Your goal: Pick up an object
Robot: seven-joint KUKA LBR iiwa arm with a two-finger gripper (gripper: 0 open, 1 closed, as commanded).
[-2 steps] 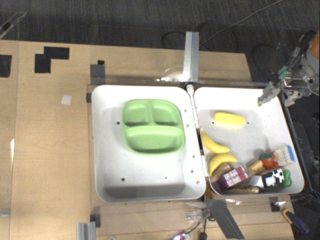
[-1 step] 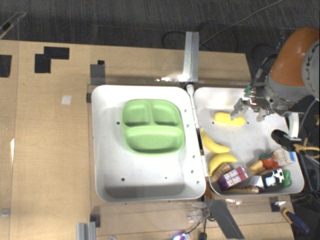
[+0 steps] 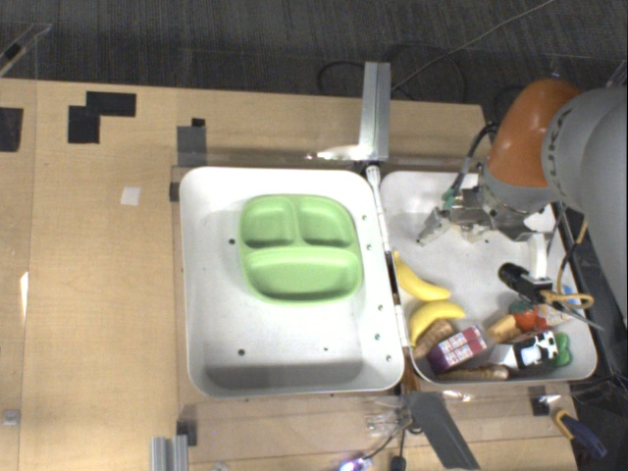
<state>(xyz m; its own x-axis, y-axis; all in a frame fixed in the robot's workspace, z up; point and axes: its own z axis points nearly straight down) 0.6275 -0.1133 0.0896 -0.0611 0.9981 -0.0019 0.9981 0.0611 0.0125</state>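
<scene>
My gripper (image 3: 439,221) hangs over the back of the right bin (image 3: 432,189), above bare white floor, and stands open with nothing between its fingers. Towards the front of that bin lie two yellow bananas (image 3: 420,285) (image 3: 436,318), close to the left wall. A purple box (image 3: 457,348) sits just in front of them. To its right are a small red and orange item (image 3: 523,321) and a green, white and black item (image 3: 546,351). The gripper is well behind all of these and touches none.
A green divided plate (image 3: 297,246) lies in the left bin (image 3: 211,292), towards its back. A metal post (image 3: 376,106) rises behind the wall shared by the two bins. The grey arm with its orange band (image 3: 530,130) enters from the right.
</scene>
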